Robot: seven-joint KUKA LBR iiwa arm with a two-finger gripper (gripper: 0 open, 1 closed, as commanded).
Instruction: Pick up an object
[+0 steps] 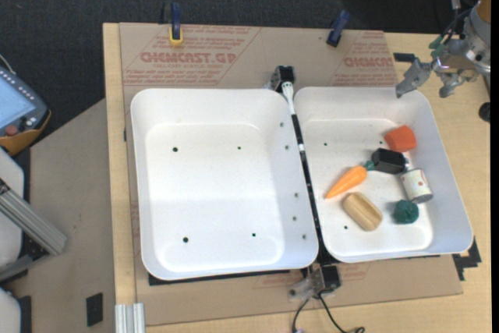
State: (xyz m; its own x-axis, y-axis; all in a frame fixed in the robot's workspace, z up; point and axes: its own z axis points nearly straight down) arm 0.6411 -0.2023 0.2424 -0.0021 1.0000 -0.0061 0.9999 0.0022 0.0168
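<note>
Left bin (156, 191) bare; right bin (437, 121) holds all objects, clustered toward its right side. Gripper (431, 79) seen above right bin's far right corner, fingers spread apart, nothing between them. Step judged: approach, no pick begun. Next move calls for descent over one target, clear of neighbours. Objects: carrot (347, 181), tan block (363, 211), orange piece (401, 139), black piece (388, 161), cylinder (416, 185), teal ball (405, 211). Arm cut off at right edge; black piece's shape hard to make out.

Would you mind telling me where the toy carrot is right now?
The carrot lies in the right bin, near its middle, just left of the black piece and above the tan cylinder.
</note>
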